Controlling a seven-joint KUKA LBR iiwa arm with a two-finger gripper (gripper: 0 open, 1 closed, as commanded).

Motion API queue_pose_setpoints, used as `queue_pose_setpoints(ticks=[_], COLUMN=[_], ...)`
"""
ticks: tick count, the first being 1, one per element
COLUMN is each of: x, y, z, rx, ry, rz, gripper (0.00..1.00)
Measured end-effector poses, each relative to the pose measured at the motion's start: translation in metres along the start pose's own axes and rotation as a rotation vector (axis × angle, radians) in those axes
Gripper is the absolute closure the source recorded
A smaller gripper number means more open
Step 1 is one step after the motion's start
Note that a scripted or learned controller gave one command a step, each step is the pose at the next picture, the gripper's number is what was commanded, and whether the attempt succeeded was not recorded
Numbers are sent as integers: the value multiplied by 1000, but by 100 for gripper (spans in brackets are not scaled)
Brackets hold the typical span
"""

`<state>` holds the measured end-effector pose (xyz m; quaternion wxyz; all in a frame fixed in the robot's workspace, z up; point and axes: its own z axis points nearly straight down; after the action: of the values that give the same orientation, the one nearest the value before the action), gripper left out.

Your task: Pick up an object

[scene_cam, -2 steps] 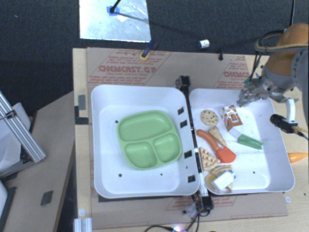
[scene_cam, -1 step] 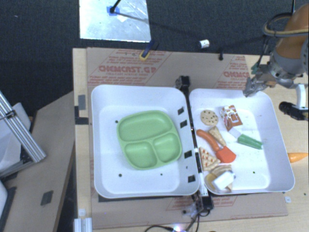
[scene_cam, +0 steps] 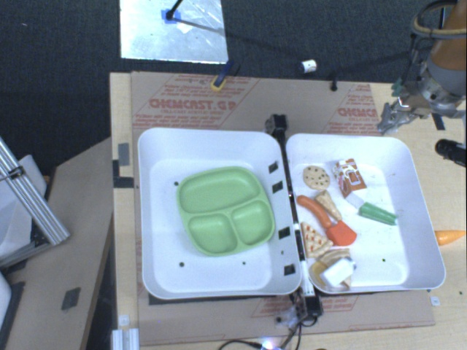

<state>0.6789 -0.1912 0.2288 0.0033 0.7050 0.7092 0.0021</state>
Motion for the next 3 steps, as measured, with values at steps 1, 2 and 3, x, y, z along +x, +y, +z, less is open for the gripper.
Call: queue_pose_setpoints(ticks=[1,2,3], x=[53,92,128], y=[-24,-48,-77], z=[7,-3,8], rx=[7,6,9], ry=[3,3,2], rz=[-3,-3,-1], gripper=[100,100,100])
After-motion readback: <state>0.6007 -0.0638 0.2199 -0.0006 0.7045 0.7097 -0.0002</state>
